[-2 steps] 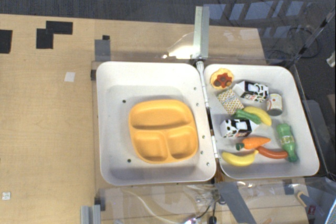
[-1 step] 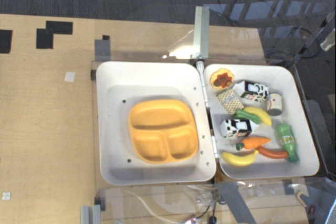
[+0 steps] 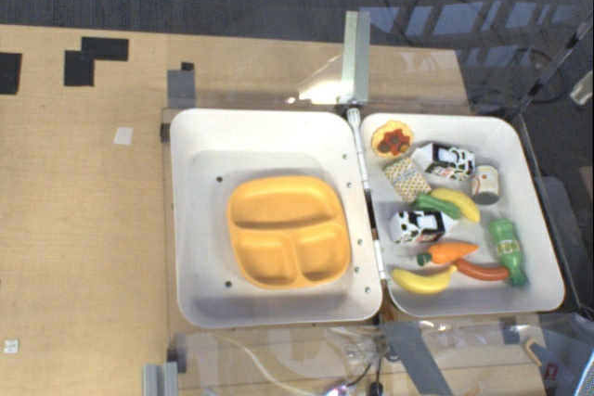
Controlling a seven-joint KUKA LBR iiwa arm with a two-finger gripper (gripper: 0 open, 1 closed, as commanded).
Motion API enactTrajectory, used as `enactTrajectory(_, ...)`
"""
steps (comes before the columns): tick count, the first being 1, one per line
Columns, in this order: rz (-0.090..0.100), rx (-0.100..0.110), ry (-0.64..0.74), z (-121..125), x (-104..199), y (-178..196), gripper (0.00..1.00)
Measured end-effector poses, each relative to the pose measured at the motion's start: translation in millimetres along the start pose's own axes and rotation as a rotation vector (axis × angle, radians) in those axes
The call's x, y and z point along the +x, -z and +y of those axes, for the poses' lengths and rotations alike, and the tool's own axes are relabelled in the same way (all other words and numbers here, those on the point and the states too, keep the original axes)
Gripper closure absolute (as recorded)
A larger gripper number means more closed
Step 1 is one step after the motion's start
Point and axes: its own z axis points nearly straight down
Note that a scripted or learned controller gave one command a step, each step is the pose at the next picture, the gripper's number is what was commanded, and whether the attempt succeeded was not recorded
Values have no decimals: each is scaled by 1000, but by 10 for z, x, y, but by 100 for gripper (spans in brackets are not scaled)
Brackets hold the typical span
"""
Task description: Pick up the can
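The can (image 3: 485, 184) is a small grey cylinder lying in the right bin (image 3: 529, 153), toward its right side. It rests just right of a black-and-white cow-patterned carton (image 3: 448, 161) and appears to touch it. A yellow banana (image 3: 461, 204) lies just below and to the left of the can. A green bottle (image 3: 507, 249) lies below it, nearer the bin's front right.
The right bin also holds a round red-topped toy (image 3: 393, 140), a patterned pouch (image 3: 406, 177), a second cow-patterned carton (image 3: 419, 223), a carrot (image 3: 450, 251), a red piece (image 3: 481, 271) and another banana (image 3: 422, 279). A yellow divided tray (image 3: 288, 232) sits in the left bin (image 3: 200, 199).
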Motion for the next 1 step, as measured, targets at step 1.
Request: enactTrajectory(1,0,0,138,-109,93,-4,100)
